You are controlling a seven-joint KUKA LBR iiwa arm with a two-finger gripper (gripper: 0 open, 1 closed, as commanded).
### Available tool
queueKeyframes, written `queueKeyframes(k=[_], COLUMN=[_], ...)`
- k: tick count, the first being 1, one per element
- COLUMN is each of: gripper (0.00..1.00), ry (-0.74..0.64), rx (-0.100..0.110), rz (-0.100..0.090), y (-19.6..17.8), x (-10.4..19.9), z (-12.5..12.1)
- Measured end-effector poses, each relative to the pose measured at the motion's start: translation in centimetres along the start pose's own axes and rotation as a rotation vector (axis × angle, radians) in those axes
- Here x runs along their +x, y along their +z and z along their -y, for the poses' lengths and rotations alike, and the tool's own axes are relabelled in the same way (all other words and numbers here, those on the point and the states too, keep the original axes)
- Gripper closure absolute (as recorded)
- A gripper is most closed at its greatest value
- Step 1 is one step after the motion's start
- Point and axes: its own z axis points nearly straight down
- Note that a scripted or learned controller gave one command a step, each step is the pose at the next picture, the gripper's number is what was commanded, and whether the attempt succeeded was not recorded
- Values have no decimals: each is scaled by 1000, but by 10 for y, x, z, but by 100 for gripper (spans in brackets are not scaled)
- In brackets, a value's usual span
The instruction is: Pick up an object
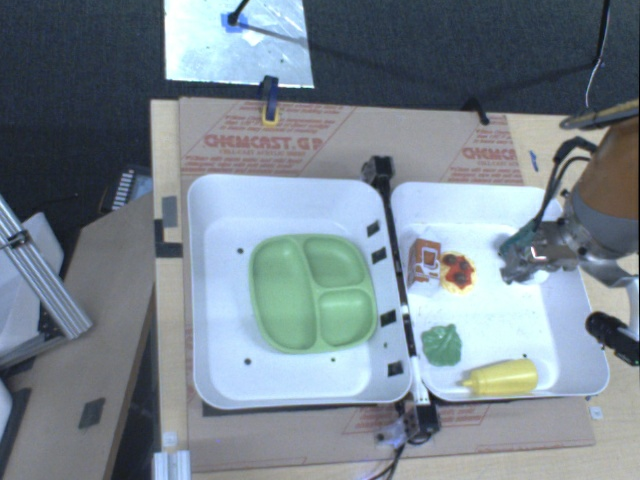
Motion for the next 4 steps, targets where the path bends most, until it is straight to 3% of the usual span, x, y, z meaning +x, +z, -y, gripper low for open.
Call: queueKeyframes(k=[4], gripper=[100], ry=[-4], rx=[5], rz=[-3], y=[21], x=[213], z=[-83])
